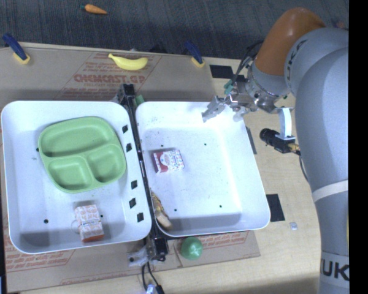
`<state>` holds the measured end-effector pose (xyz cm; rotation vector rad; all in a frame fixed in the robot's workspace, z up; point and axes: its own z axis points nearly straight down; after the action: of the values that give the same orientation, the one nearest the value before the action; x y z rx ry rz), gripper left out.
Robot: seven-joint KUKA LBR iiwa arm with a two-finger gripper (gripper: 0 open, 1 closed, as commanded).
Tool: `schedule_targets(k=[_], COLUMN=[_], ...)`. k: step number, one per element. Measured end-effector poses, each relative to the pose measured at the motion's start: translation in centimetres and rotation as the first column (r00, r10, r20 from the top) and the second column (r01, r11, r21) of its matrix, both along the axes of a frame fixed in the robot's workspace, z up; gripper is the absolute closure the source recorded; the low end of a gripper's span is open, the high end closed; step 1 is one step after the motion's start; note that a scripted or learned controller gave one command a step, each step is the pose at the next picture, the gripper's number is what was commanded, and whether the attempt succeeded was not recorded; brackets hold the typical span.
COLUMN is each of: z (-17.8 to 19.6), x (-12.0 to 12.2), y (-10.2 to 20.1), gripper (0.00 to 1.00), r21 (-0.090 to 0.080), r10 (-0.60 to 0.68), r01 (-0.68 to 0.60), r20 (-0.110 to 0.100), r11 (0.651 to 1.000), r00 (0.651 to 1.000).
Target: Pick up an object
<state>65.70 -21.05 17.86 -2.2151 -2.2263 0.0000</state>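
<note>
pincer (224, 107) over the right bin's (245, 192) far edge, open or closed unclear; red carton (168, 161) lies inside

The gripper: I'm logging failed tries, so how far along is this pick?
Nothing looks done yet. The gripper sits above the right bin's far rim with nothing between its fingers. The red-and-white carton lies untouched on that bin's floor. Descending, grasping and lifting all remain.

**One fixed camera above the bench**

The camera looks down at a slant on both white bins: left bin (12, 182) toward 9 o'clock, right bin (233, 182) at centre, arm (322, 121) entering from 3 o'clock
</note>
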Motion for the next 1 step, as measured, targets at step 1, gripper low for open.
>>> schedule_targets(k=[1], z=[-8.83], x=[-0.73], y=[2.38], gripper=[0.0], r21=[0.001], r10=[0.001], r01=[-0.001], r20=[-0.004], r11=[1.0], r00=[1.0])
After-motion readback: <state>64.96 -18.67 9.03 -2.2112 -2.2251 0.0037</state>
